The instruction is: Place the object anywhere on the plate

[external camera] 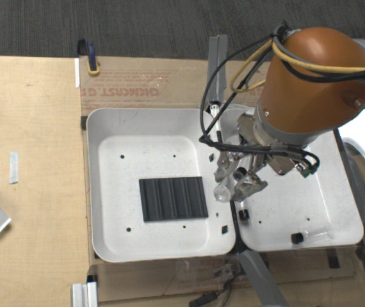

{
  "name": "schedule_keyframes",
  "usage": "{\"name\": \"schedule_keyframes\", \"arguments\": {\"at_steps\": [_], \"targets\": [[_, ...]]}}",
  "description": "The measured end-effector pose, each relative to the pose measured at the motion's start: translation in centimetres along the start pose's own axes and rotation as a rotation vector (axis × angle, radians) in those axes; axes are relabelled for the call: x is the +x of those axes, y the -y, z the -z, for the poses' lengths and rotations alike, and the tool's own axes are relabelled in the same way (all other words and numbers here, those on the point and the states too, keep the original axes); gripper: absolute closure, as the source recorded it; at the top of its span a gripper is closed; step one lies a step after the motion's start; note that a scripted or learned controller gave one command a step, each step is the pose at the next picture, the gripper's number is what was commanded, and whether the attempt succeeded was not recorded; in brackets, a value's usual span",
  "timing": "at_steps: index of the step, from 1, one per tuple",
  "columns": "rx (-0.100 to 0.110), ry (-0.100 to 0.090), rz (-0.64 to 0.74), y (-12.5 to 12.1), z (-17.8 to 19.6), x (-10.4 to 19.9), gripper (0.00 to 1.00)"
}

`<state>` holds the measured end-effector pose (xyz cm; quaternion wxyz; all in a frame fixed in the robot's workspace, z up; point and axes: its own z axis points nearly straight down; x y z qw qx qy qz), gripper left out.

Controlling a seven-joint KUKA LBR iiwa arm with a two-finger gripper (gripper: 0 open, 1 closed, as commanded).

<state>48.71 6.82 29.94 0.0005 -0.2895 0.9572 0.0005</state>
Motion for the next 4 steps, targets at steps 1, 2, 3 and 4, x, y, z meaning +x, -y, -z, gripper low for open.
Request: {"name": "schedule_keyframes", "arguments": {"at_steps": [1, 2, 3, 4], "targets": [[0.000, 0.002, 0.111, -2.6, 0.3, -2.6, 1.00], [0.001, 0.003, 0.376, -2.0, 2.2, -2.1, 1.00], [-0.001, 0.001, 0.566, -4.6, 1.5, -2.1, 1.00], [-0.001, 0.003, 0.971, -4.4, 3.0, -2.0, 1.00]]}}
